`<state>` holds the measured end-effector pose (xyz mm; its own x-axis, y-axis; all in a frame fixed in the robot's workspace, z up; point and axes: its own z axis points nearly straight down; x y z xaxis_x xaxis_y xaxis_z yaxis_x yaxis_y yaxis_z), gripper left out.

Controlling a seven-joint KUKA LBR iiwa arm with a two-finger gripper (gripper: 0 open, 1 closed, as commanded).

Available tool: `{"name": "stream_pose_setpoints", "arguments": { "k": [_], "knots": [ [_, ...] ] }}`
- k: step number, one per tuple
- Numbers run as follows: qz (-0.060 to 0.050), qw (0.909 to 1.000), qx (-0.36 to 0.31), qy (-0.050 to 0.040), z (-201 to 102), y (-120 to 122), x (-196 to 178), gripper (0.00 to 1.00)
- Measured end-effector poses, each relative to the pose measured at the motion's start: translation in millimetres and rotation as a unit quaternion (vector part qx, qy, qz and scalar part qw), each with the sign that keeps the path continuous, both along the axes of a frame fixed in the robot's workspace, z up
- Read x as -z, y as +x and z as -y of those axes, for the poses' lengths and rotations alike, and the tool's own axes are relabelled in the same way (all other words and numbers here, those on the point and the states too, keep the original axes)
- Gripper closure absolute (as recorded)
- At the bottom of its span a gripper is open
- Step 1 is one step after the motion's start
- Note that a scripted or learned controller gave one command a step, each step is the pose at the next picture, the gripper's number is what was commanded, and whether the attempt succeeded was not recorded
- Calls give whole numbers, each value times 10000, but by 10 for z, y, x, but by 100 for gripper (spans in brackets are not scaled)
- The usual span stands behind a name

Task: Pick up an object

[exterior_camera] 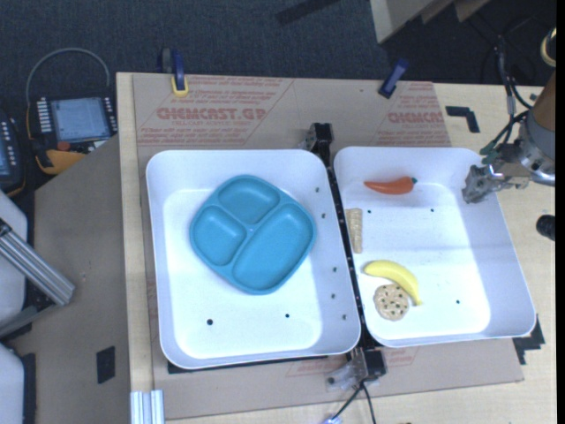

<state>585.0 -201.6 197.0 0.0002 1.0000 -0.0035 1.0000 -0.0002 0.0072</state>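
Gripper [478, 184] was seen over the right bin's [494, 263] far right edge, nothing visibly held; finger state could not be told. Red pepper [389, 185] lay near the far edge, banana [395, 277] and cookie [390, 302] touching near the front, cracker [355, 230] along the left wall. Blue divided plate [253, 233] was placed in the left bin [177, 281]

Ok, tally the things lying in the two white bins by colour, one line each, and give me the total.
Blue: 1, the divided plate in the left bin
Red-orange: 1, the chili pepper in the right bin
Yellow: 1, the banana
Tan: 2, the cookie and the cracker strip
Total: 5
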Motion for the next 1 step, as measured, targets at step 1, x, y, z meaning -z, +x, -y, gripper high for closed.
{"name": "stream_pose_setpoints", "arguments": {
  "k": [1],
  "knots": [
    [12, 10000, -7, -4, 12, 10, -651, 100]
  ]
}}
